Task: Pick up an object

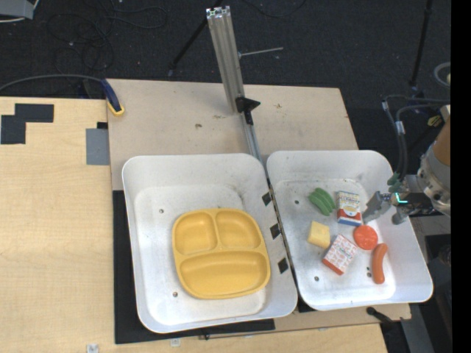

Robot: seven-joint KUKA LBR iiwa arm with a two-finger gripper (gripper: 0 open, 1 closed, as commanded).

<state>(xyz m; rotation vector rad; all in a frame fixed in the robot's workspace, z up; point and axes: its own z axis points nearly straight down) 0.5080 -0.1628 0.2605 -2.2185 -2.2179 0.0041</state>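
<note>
The right bin (pixel 331 169) holds several small items. A green piece (pixel 321 201) lies beside a white and red carton (pixel 349 203). Below them are a yellow block (pixel 319 234), a red round piece (pixel 366 236), a red and white box (pixel 339 254) and an orange-red sausage (pixel 379 262). My gripper (pixel 384 204) hangs at the bin's right side, just right of the carton and above the red round piece. Nothing shows in its grasp.
In the left bin (pixel 147 175) lies a yellow divided plate (pixel 220 253). A metal post (pixel 229 57) rises behind the bins, with a black bracket at its foot. The arm's wrist (pixel 434 175) and cables stand past the right bin's edge.
</note>
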